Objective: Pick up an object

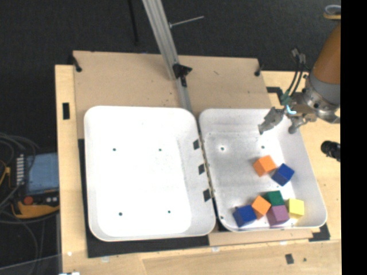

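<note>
We see the gripper [279, 121] above the right bin's [229, 125] far corner, jaws wide, holding nothing; orange cube [264, 165] lies nearer us.

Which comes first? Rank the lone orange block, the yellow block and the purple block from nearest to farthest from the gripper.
From the gripper, in the camera view:
1. Lone orange block, mid-bin, just below it.
2. Yellow block, near the bin's lower right corner.
3. Purple block, at the bottom edge.

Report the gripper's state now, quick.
Gripper: open, nothing between its fingers; it hangs over the far right part of the right bin, apart from the blocks.
</note>
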Robot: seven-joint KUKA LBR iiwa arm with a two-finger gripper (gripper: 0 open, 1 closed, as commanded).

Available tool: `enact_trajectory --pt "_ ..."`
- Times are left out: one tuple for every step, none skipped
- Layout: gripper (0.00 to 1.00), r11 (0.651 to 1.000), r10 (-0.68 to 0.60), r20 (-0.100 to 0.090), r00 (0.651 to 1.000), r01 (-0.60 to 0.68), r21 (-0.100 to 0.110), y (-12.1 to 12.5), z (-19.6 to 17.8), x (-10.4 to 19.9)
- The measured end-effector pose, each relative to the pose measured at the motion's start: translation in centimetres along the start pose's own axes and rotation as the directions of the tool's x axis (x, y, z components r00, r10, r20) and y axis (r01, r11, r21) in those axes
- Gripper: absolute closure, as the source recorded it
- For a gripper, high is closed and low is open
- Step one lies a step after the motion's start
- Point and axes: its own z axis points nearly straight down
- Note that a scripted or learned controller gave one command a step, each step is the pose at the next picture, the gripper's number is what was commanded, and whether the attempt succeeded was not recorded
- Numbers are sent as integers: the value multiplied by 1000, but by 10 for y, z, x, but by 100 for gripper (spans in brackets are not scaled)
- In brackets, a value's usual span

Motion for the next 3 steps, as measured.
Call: enact_trajectory --pt "0 1000 -1 2 1000 1 -5 1 -3 0" --pt "0 1000 3 3 1000 -3 1 -8 56 2" --pt "0 1000 5 3 1000 -5 0 -12 99 -3"
